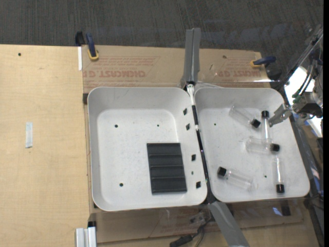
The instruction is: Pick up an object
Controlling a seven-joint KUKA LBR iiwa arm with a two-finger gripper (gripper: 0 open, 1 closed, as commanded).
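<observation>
Vials lie low in your frame's right bin (205,179): one (235,177) near the front, another (278,174) at lower right. Left bin (95,138) holds a black ridged block (166,168). Further up, more vials (263,133) cluster mid-right. Tool (280,117) hovers at the right rim; you cannot tell its grip.

bins (103,138): white plastic, faintly speckled
vials (239,179): clear, glossy, black caps
ribbed block (166,168): matt black
bench (41,138): pale wood

Arm cut off at my right edge

I can't make out its gripper (281,116); the clear vials (241,115) beside it blur into the bin.
</observation>
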